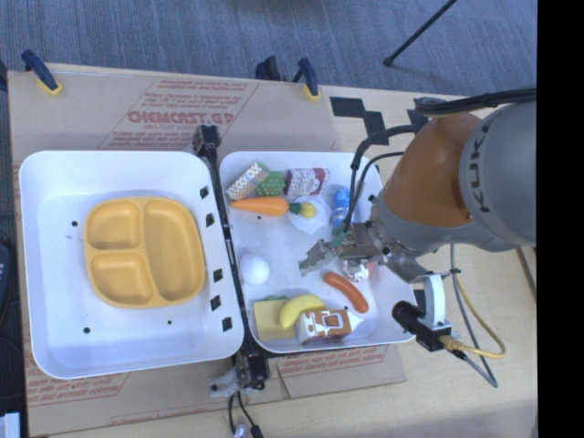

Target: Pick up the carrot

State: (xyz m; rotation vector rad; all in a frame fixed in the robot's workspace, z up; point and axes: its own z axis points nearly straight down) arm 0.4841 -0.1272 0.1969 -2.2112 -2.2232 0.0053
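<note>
Orange plastic toy carrot with a green leafy end lies flat in the upper part of the right shallow white bin, tip pointing toward the divider. It looks light, rigid and smooth, likely to slip or roll; the thicker middle, taken across its width, seems the safest hold. The metal two-finger tool hovers low near the bin's centre, well apart from the carrot, with nothing seen in its grasp; how far it is spread cannot be told. The same bin holds a white egg, yellow banana, red sausage and small cartons. The left white bin holds a yellow divided tray
</note>
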